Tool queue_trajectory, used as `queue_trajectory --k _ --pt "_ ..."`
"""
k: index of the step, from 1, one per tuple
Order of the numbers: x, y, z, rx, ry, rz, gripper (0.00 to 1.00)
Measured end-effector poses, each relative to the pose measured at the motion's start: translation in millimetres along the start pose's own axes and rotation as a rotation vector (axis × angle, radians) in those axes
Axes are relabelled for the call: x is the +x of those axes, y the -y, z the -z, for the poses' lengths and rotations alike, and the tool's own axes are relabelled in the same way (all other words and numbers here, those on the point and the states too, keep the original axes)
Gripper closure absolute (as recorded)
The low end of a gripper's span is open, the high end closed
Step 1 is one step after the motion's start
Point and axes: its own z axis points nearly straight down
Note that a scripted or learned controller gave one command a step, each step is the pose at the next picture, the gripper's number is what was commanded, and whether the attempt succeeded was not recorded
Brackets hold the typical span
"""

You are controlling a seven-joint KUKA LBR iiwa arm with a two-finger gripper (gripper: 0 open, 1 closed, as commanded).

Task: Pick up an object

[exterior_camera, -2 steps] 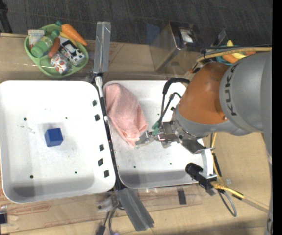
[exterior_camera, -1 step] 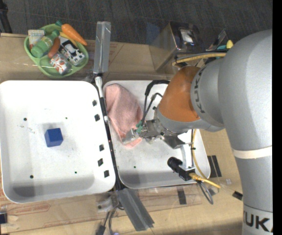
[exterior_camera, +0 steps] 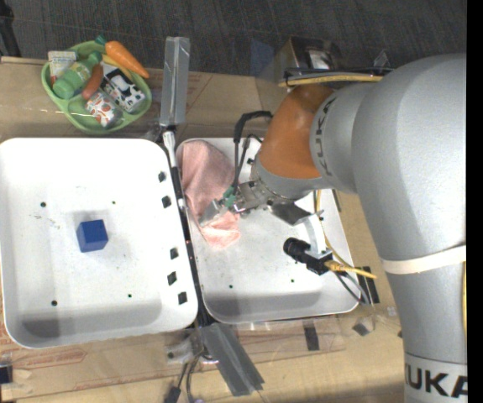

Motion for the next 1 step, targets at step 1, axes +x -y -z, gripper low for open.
queue_trajectory --k 1 --pt "0.2 0.3 9.4 0.002 0.000 0.005 1.00"
